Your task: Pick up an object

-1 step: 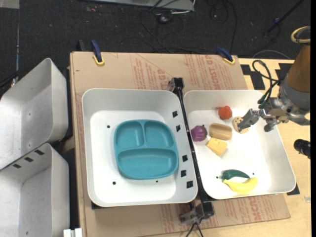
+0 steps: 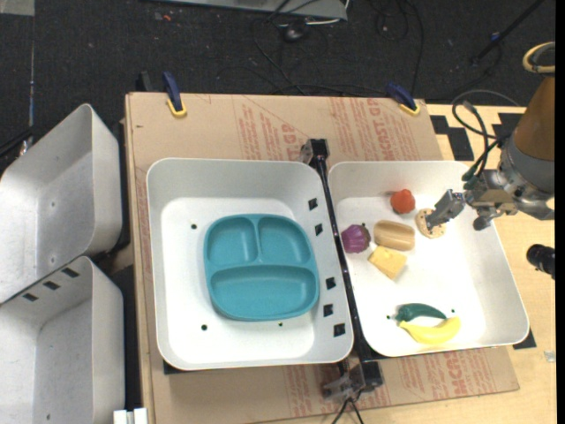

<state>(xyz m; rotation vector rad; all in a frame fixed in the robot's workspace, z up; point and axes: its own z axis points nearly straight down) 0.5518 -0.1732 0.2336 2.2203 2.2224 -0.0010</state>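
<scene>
This is a robotics lab set up for grasping trials. A plywood worktop (image 2: 265, 117) stamped with red lettering is held by blue-and-yellow clamps (image 2: 174, 95) and stands on dark carpet strewn with loose black cables (image 2: 388, 25). Two shallow white bins (image 2: 168, 237) sit side by side on it, one holding a teal divided plate (image 2: 261, 268), the other plastic toy food (image 2: 394, 234). Spare white bins (image 2: 53, 193) lie stacked at the left.
</scene>
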